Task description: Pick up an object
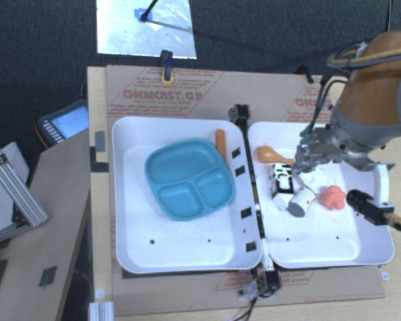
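Two white bins (187, 263) are sitting side by side; the gripper (306, 160) is hovering over the right one, near a pink toy (332, 197).

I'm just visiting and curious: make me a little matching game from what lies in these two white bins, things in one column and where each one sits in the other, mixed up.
Things:
1. blue divided plate
2. orange stick
3. pink lump
4. black-and-white box

Places:
A. right bin, toward its right side, beside the white cylinder
B. middle of the left bin
C. right bin, near the divider between the bins
D. left bin, at the plate's upper right edge

Pairs: 1-B, 2-D, 3-A, 4-C
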`<state>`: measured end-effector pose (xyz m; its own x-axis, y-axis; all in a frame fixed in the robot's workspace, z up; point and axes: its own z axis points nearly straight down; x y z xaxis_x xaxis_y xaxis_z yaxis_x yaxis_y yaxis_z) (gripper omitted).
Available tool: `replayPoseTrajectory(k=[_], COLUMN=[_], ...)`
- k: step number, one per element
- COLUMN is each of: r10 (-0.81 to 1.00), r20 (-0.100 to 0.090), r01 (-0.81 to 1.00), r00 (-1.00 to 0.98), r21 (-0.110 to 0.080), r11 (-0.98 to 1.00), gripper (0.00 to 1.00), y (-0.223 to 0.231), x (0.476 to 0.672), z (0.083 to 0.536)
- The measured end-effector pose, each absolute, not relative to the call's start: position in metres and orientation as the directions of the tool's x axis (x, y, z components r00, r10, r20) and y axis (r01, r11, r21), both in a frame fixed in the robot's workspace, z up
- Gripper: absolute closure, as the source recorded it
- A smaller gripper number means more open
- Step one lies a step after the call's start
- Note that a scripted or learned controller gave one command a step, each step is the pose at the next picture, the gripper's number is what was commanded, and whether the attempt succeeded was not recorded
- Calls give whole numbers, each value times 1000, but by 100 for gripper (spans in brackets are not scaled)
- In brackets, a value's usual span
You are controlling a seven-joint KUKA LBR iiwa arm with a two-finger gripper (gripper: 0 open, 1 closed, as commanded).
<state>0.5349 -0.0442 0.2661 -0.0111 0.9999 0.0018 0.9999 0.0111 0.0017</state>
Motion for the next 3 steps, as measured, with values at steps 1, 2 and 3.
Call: replayPoseTrajectory(k=[1,2,3], r10=[1000,1000,1000], r20=[2,3,2], r01=[1000,1000,1000], r00=[-10,-10,-9], r21=[1,0,1], r11=[10,10,9], gripper=[100,100,100], y=[9,59,105], x=[521,510,520], z=[249,243,234])
